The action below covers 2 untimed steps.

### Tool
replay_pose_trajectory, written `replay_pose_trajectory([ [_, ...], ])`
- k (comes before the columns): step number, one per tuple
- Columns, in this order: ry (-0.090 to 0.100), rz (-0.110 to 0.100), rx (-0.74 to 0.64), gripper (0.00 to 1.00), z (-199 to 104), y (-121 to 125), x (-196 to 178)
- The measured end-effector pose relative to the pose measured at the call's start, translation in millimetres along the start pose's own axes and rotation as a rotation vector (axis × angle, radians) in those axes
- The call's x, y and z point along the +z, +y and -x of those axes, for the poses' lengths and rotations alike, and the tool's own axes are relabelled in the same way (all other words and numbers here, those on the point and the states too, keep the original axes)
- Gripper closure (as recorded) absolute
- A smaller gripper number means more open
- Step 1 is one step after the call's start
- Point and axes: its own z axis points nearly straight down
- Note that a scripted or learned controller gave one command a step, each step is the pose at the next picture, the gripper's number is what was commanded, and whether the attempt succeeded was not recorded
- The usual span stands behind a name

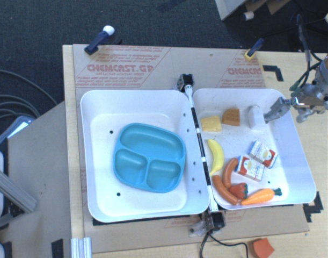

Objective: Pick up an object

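Left bin (94,144), well left of the pincer (275,112): blue divided plate (149,157), bare white floor all round it. Right bin (298,160): pincer over its upper-right edge; finger state cannot be told, nothing seen pinched. Below-left of pincer: banana (216,156), two sausages (226,184), carrot (259,196), two cartons (256,161). Left of it: cheese wedge (210,123), bread piece (231,117). White lump (254,116) just beside the tip

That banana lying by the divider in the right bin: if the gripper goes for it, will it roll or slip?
The banana looks like a smooth toy, so it is probably light and stiff but may slip between the fingers. Its curve should keep it from rolling far. It lies close against the divider, with a sausage beside it, so a push would likely jam it.
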Motion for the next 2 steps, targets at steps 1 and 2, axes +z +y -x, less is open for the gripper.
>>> replay_pose_trajectory([
  [1,0.000,0.000,0.000,0.00,-7.1,-3.3,157.0],
  [2,-0.006,0.014,0.000,0.00,-63.5,-27.2,173.4],
])
